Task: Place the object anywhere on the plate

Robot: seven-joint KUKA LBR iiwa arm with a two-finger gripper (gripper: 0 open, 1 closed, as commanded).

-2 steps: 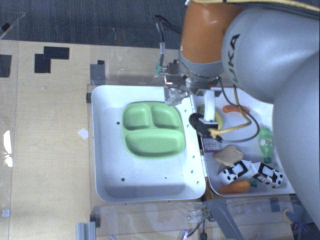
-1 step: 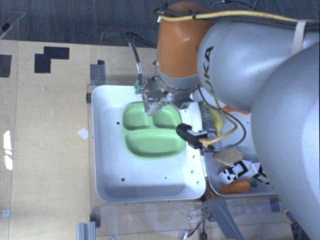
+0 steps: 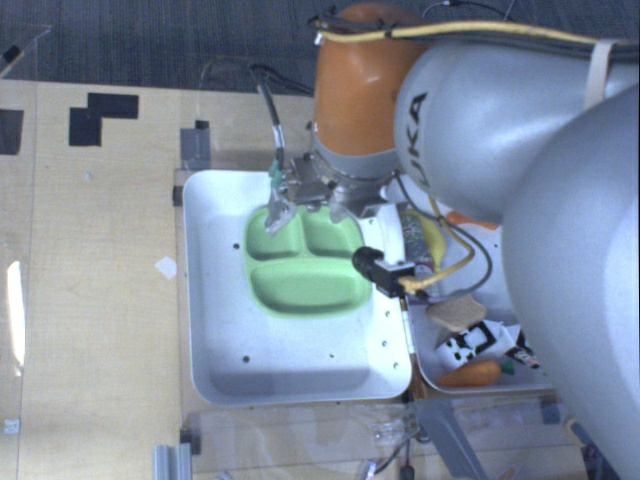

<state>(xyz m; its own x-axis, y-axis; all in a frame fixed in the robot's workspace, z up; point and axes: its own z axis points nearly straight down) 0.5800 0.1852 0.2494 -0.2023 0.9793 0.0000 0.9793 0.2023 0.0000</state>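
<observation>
A light green plate with three compartments lies in the left white bin. My gripper hangs over the plate's far compartments, below the orange band of the arm. Its two grey fingers stand apart, and only green plate shows between them. Loose objects lie in the right bin: a yellow banana-like piece, a tan piece, a black-and-white item and an orange carrot-like piece. The arm hides much of that bin.
A black cable plug with a yellow lead hangs over the plate's right edge. The wall between the bins runs down from there. The wooden bench top lies to the left.
</observation>
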